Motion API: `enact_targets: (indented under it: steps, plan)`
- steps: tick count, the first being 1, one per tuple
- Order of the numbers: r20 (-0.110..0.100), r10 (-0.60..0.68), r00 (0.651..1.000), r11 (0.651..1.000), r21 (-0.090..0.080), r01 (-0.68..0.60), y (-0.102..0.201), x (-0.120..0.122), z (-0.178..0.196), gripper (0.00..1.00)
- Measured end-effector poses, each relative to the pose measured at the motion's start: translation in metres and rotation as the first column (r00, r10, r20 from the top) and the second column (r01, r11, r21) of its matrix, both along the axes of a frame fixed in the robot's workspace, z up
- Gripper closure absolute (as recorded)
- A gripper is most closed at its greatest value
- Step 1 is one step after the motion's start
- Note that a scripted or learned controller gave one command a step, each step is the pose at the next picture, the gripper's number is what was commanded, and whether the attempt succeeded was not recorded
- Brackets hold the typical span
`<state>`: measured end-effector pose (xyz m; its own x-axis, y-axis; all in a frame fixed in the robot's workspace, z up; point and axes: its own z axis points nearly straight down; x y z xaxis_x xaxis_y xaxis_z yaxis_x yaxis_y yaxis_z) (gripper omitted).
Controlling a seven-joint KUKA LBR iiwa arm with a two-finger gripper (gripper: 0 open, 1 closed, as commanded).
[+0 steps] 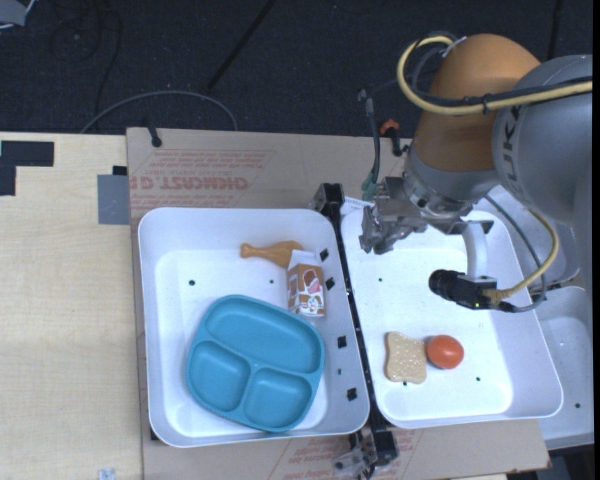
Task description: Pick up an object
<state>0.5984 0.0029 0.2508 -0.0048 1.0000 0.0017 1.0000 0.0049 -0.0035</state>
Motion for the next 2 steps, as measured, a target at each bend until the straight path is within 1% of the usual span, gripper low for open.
enact_targets:
  steps: [1,2]
  plan:
    - [-0.001,0.001,1.000,1.000,0.000,-0.001,0.059,-0.008,0.002,1.00]
    - [-0.004,-0.001,1.000,1.000,-0.001,0.001,0.106,-0.010,-0.015,1.00]
